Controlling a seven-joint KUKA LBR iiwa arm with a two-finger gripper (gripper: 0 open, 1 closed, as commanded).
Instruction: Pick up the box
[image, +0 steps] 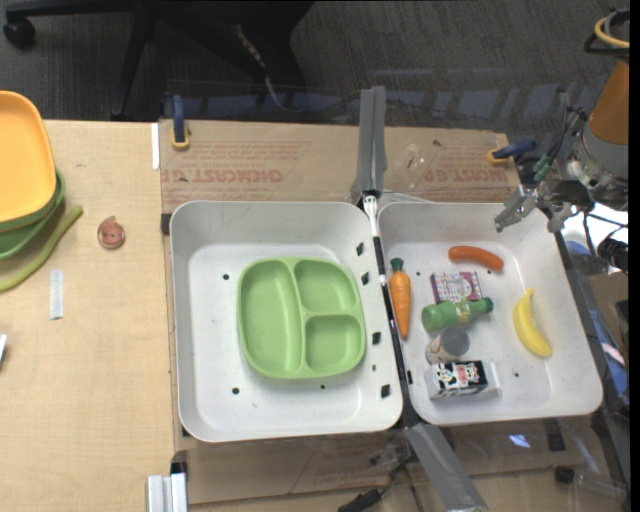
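A green tray lies in the left bin. In the right bin, a bottle overlaps the pink box, hiding its lower edge; its print is too small to read. The gripper hangs spread and empty over the far rim, arm cut off.

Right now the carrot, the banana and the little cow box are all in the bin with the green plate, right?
Not quite. In the camera view the carrot, the banana and the cow box all lie in the right bin. The green plate sits alone in the left bin.
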